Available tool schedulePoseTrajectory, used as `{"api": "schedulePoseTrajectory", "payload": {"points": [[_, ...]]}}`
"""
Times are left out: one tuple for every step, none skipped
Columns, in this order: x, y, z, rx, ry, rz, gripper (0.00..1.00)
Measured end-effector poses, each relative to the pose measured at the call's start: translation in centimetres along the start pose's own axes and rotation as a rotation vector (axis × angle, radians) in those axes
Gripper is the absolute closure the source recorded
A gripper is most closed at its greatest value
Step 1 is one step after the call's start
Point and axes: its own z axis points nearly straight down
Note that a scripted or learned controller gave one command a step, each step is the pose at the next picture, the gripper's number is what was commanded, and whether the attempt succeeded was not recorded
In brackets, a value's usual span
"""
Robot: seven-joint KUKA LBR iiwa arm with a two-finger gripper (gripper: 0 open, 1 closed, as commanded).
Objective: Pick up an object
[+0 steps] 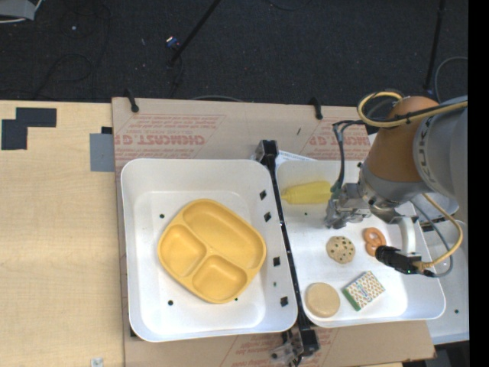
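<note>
Nearest to the camera, in the right bin (pixel 428 312), lie a pale round bun (pixel 323 300) and a small patterned packet (pixel 364 290), near each other but apart. Behind them are a cookie (pixel 341 249) with dark chips and an orange pretzel (pixel 374 240). The gripper (pixel 337 214) stands low over the bin floor just behind the cookie; the wrist covers its fingers, so I cannot tell how wide they are, and nothing is seen held. Just beside it, farther back, lies a yellow corn cob (pixel 306 193). The left bin (pixel 137 205) holds a yellow divided plate (pixel 212 249). The arm (pixel 405 155) is cut off at the right.
</note>
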Motion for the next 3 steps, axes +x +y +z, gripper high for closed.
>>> {"api": "schedulePoseTrajectory", "payload": {"points": [[-0.3, 0.4, -4.3, -0.007, -0.001, -0.002, 1.00], [-0.3, 0.5, -9.5, -0.008, -0.002, -0.003, 1.00], [4.8, 0.4, -8.9, -0.002, 0.001, -0.006, 1.00]]}}
